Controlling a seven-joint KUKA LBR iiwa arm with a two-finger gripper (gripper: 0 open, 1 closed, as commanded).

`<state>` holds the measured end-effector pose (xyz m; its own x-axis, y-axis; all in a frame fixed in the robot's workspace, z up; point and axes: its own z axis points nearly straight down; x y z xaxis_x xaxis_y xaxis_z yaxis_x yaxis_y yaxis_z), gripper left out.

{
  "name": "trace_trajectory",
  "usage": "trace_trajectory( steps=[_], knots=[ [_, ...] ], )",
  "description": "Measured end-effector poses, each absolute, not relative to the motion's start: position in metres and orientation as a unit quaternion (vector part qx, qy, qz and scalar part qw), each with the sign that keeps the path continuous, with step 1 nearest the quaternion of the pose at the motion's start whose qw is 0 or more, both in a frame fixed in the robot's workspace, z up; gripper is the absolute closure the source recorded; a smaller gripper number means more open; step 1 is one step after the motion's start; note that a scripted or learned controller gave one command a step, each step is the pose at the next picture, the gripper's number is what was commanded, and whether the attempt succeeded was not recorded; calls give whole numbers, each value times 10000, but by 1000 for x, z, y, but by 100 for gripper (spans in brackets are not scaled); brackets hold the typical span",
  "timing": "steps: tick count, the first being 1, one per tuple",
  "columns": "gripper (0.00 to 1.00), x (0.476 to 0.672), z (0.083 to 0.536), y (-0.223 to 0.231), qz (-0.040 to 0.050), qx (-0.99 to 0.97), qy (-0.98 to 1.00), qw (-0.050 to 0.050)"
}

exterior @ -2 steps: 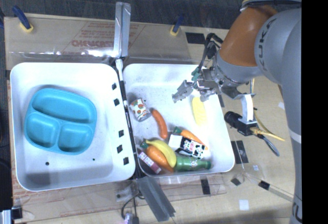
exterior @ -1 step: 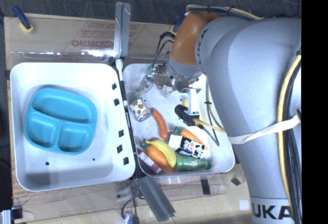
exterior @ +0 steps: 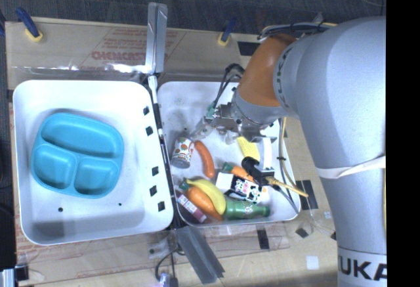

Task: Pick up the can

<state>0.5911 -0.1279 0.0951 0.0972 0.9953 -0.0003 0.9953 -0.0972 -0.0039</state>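
Camera view: one can [exterior: 183, 152], one banana [exterior: 209, 194], one blue tray [exterior: 79, 153]; jaws' state unclear.

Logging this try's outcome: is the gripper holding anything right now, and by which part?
Cannot be told: the gripper is hidden under the wrist. The can lies apart in the right bin, ungrasped.

Even, bright overhead light is washing across both bins, and the white walls of the left bin [exterior: 79, 92] are glaring slightly. The arm [exterior: 328, 88] is casting a soft shadow over the right bin [exterior: 190, 98]. The picture is looking a little grainy, with small items blurring and the upper floor staying dim.
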Motion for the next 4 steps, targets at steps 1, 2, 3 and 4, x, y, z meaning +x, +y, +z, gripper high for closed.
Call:
trace_trajectory(
  steps=[1, 2, 3, 4],
  knots=[
    [0, 548, 91, -166, 13, -7562, -6543, 17],
    [0, 626, 117, -89, -2, -6914, -7225, 2],
    [0, 555, 91, -96, 12, -6798, -7334, 20],
    [0, 478, 91, -101, -4, -6985, -7156, 17]
  ],
)
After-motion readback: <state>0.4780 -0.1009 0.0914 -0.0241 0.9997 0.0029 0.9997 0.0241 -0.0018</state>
